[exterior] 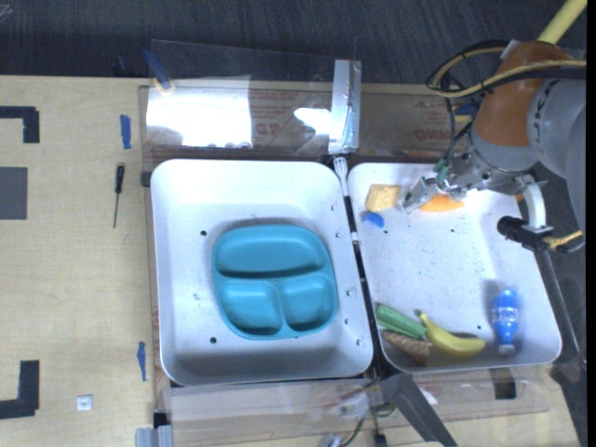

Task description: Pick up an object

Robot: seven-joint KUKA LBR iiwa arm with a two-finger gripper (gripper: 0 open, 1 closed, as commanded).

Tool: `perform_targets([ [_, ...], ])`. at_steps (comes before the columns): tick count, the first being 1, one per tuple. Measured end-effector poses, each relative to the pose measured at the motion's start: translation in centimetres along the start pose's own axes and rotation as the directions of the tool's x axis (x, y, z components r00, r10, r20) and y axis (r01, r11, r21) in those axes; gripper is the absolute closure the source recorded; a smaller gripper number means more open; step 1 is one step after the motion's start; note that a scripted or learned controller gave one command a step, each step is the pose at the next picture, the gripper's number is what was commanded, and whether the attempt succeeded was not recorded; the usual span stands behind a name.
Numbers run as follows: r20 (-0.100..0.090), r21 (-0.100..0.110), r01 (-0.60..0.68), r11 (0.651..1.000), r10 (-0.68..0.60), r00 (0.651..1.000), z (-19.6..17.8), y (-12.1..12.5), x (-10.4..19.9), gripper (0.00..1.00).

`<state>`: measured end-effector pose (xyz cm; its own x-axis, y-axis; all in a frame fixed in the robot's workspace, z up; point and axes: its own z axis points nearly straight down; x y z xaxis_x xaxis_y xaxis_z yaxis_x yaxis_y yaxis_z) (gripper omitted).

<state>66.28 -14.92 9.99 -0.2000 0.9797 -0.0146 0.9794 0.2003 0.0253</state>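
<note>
My gripper (422, 194) hangs low over the far end of the right bin (466, 259). It is just left of an orange object (445, 205), which lies partly under it. A yellow block (382, 196) sits a short way to the gripper's left, with a small blue piece (373, 219) below it. At the bin's near edge lie a banana (453, 340), a green pod-like item (399, 319) and a brown item (408, 345). A blue bottle (504, 315) lies in the near right corner.
The left bin (177, 250) holds a blue divided plate (274, 279). The ridge where the two bins meet (352, 250) runs between them. The grey arm with its orange band (507, 110) comes in from the upper right. A clear panel (242, 110) stands behind the bins.
</note>
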Motion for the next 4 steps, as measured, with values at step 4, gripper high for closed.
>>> perform_targets([
  [4,-0.017,0.026,0.031,0.999,-0.031,0.999,1.1,-2.4,-1.7,0.00],
])
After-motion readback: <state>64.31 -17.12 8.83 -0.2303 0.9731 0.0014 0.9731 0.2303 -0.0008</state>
